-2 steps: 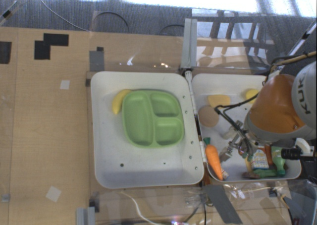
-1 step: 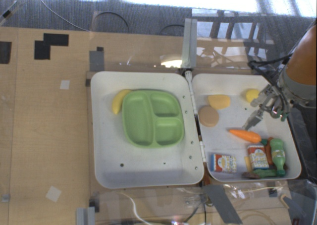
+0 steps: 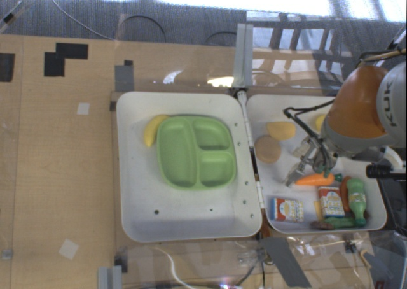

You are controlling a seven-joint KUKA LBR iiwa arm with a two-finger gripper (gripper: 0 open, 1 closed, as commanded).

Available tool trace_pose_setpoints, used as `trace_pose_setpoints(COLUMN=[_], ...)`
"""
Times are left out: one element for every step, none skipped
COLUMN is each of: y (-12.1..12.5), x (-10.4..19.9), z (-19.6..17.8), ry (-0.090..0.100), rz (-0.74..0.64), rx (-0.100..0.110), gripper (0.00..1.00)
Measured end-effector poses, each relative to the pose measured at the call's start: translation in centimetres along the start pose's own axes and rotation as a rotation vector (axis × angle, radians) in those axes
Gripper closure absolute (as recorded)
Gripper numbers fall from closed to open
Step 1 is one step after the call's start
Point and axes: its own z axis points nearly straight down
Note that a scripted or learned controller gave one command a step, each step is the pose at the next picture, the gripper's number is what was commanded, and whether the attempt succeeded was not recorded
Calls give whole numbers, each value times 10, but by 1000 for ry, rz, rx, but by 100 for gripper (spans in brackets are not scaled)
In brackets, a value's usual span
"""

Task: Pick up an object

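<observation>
Jaws (image 3: 297,176) beside carrot (image 3: 316,180) (right bin (image 3: 380,221))

One camera is fixed above the bench (image 3: 57,173), looking down at a slant from a middling height. The left bin (image 3: 137,211) sits at the centre of the frame, the right bin (image 3: 376,218) toward the right edge, where the arm (image 3: 359,106) enters. Windows line the top of the frame.
</observation>
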Motion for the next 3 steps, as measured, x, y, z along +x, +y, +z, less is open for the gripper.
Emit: trace_pose_setpoints(y=[-91, -25, -23], x=[18, -5, -9], z=[6, 7, -8], ry=[-8, -5, -21], rz=[95, 218, 211], rx=[1, -4, -9], gripper=[0, 0, 100])
